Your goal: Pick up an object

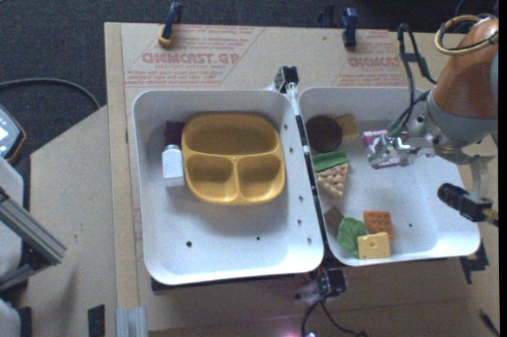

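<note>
From above, the gripper (386, 151) hangs over the right bin (428, 240), its fingers pinching a small purple-and-white packet (374, 140) just right of the brown cookie (323, 133). A pizza slice (332, 178), waffle (378, 221) and cheese wedge (374, 246) lie below the cookie. The yellow divided tray (233, 158) fills the left bin (214, 248).

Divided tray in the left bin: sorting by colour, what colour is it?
Yellow; the tray shows clearly in the camera view.
</note>
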You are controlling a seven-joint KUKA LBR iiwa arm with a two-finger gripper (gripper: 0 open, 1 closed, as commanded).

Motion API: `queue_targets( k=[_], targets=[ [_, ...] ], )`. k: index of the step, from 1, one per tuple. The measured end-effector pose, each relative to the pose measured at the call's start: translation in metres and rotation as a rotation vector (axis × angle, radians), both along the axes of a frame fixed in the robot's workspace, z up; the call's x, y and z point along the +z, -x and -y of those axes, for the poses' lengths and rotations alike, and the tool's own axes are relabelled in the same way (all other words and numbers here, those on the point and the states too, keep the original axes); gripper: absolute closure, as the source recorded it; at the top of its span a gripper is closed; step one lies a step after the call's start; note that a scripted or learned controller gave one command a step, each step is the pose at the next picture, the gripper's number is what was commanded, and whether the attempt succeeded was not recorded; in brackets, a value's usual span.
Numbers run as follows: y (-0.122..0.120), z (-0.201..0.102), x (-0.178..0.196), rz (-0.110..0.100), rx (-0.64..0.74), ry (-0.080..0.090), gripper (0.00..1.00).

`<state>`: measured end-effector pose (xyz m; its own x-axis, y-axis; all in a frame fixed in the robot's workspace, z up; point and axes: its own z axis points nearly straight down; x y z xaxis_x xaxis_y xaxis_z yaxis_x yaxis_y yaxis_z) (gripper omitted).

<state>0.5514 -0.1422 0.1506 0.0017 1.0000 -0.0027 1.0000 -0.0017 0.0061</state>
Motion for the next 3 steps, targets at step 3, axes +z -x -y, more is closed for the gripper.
queue_targets(
  k=[3],
  targets=[
    [-0.02, -0.057, 0.085, -0.002, 0.008, -0.003, 1.0]
  ],
)
